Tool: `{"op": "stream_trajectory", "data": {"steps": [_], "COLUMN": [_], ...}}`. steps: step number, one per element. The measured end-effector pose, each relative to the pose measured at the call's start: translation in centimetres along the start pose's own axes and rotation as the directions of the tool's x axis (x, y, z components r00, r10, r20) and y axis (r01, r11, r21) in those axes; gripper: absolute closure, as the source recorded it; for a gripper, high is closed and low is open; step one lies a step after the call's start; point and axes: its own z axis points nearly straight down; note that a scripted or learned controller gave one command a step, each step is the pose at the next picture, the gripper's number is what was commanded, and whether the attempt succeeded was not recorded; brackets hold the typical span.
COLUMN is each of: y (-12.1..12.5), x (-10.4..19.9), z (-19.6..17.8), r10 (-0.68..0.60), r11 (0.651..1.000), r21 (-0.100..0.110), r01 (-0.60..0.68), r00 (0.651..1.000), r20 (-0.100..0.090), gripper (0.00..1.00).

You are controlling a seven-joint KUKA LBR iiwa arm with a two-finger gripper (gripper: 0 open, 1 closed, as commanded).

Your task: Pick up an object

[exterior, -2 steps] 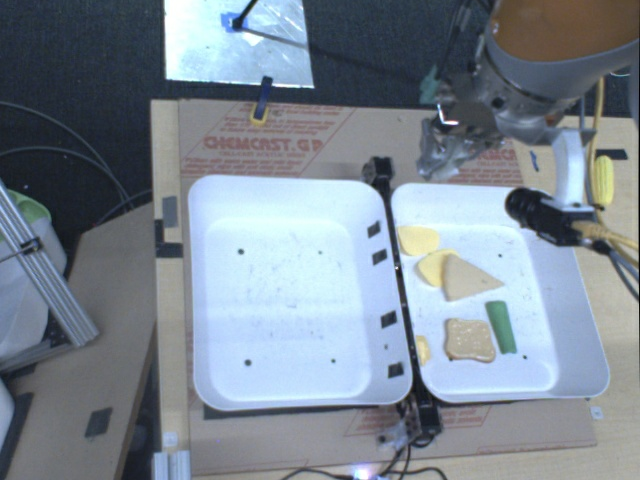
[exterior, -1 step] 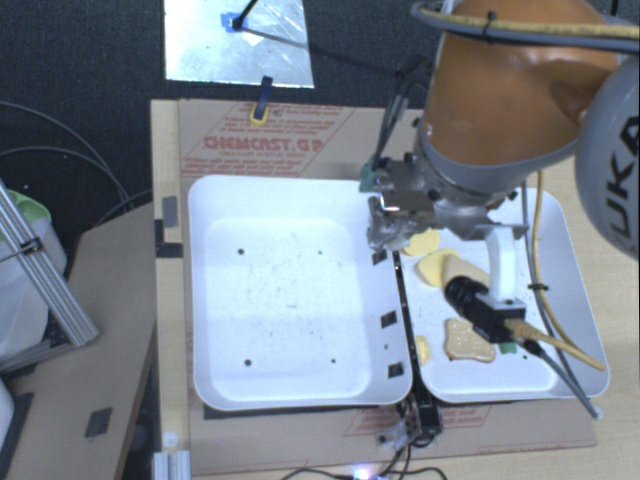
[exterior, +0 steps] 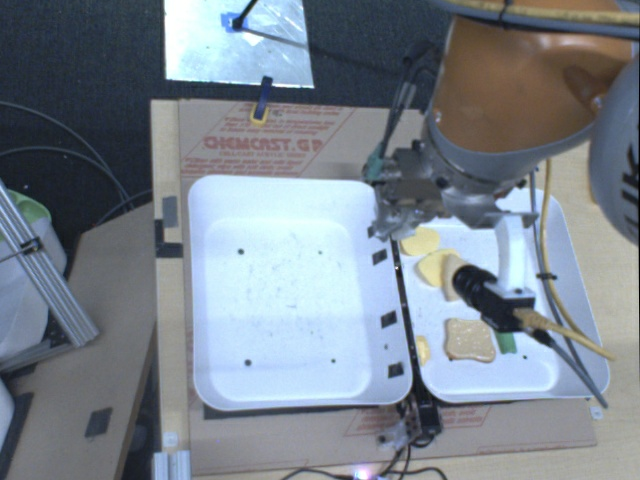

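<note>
Orange-banded arm (exterior: 520,58) hangs over the right bin (exterior: 570,368), its gripper (exterior: 400,213) low at the bin's upper left corner beside yellow pieces (exterior: 432,258) and a toast slice (exterior: 468,340), apparently positioned for a pick; its grip cannot be judged.

The arm's orange band (exterior: 520,48) and grey wrist (exterior: 480,173) cover the far end of the right bin (exterior: 570,368), and the gripper's fingertips cannot be made out beneath them. The arm itself runs out of frame at the top and right. A small yellow piece (exterior: 423,349) by the bins' divider is too small to identify.
</note>
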Motion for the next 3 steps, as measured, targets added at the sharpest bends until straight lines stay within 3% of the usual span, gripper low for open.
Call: {"op": "stream_trajectory", "data": {"steps": [1, 2, 3], "y": [0.0, -0.1, -0.1], "x": [-1.7, 0.2, -3.8], "z": [-12.5, -2.2, -7.4], "r10": [0.005, 0.003, 0.012], "r11": [1.0, 1.0, 1.0], "r21": [-0.011, 0.01, -0.002], "r01": [-0.005, -0.004, -0.012], "r00": [1.0, 1.0, 1.0], "r20": [-0.003, 0.003, 0.0], "gripper": [1.0, 1.0, 1.0]}}
